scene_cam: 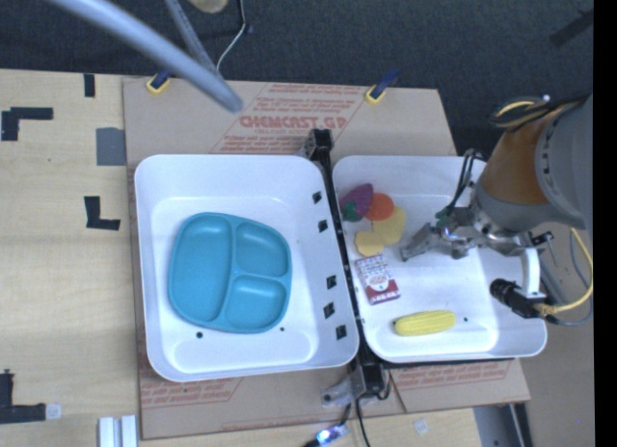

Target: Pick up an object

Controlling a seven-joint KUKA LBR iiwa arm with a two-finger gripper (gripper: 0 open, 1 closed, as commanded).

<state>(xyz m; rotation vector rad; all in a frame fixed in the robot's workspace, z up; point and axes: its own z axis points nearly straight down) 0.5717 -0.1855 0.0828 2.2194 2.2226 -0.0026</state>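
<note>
Just left of the end effector (416,243), yellow toy (380,235).

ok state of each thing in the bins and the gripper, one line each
blue tray: flat in the left bin, nothing on it
yellow corn: lying on its side in the right bin
small packet: lying flat
purple, orange and yellow toys: clustered by the divider
gripper: over the right bin, holding nothing

Divided plate (230,273) in left bin (154,185); corn cob (424,323), small packet (377,279), toy foods (372,216) in right bin (511,339).
</note>
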